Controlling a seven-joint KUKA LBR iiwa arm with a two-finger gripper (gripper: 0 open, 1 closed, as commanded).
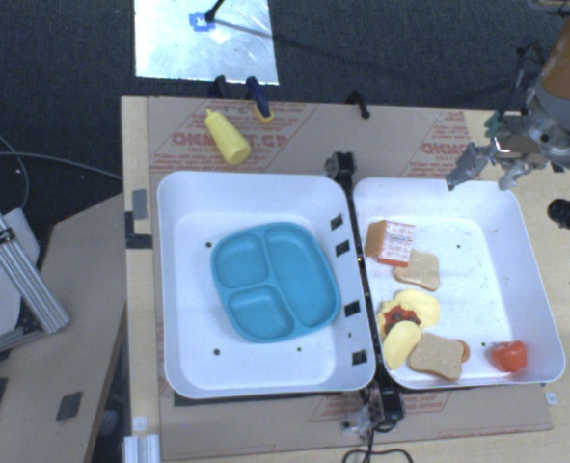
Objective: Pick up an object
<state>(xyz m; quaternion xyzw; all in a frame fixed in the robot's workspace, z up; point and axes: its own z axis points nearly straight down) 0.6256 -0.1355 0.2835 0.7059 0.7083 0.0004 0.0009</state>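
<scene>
- A red tomato [507, 356] sits at the near right corner of the right bin [540, 287], round and glossy, far in front of the gripper [492, 164] and close to the rim.
- A bread slice [438, 355] lies just left of the tomato, tan with a brown crust, its long axis running left to right; a yellow banana-like piece [401, 343] touches its left end, standing roughly front to back.
- A yellow and red cluster [407, 308] lies just behind them, near the divider between the bins.
- A second, smaller bread slice [419, 270] lies further back, with a red and white packet [392, 241] touching its far left side, well to the left of the gripper and nearer the camera.
- The right half of that bin's floor is bare white.
- The left bin [183, 249] holds a blue compartment tray [274, 280].
- The gripper hangs over the right bin's far rim, its fingers spread apart with nothing between them.
- A yellow bottle [227, 136] lies on the cardboard behind the left bin.
</scene>
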